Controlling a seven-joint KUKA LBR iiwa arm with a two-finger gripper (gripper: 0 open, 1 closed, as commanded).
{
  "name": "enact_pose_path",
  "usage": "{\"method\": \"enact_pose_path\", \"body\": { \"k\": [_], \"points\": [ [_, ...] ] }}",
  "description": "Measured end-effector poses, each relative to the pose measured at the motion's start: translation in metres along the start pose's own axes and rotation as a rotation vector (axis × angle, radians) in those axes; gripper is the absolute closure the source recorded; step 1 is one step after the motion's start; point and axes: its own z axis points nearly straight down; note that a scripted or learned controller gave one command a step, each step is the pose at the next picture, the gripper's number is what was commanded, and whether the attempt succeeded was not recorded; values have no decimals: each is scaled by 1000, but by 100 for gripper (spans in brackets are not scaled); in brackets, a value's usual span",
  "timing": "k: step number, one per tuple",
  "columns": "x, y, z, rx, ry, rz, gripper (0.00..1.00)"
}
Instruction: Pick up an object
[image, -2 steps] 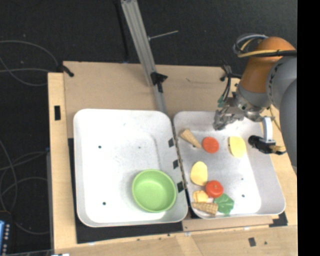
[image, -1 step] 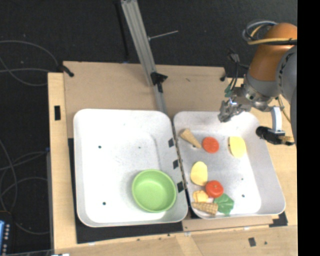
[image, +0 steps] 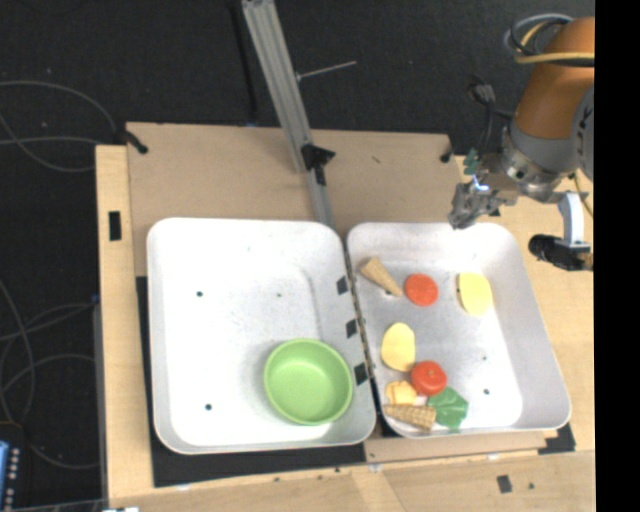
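While the arm (image: 545, 95) reaches in from my right, I see its gripper (image: 468, 210) hanging at the far rim of the right bin (image: 535, 330), near that bin's back corner. Nothing sits between its tips that I can make out. How far the hand is open I cannot tell from this angle; it's small, dark and blurred against the rim.

Right bin contents, all lying loose and apart from the gripper:
- tan cone-shaped piece (image: 381, 277) near the back left, just beside the divider
- orange-red round piece (image: 421, 290) touching or just beside the cone's wide end
- pale yellow piece (image: 475, 294) toward the right, closest to the gripper but still well clear of it
- yellow lemon-like piece (image: 398, 346) mid-bin on the left side
- red tomato-like piece (image: 429, 377) just in front of it
- green leafy piece (image: 449, 408) beside the tomato at the front
- small yellow-orange bit (image: 401, 393) and a waffle-textured tan piece (image: 411, 416) at the front left corner, bunched together with the green one

Left bin (image: 190, 270) holds a green bowl (image: 307, 381), upright, at its front right, near the divider.

A slanted metal pole (image: 285, 95) crosses the bench (image: 220, 170) behind the bins.
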Motion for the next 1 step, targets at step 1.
{"method": "enact_pose_path", "body": {
  "k": [1],
  "points": [
    [43,-15,-2,7,1,-3,100]
  ]
}}
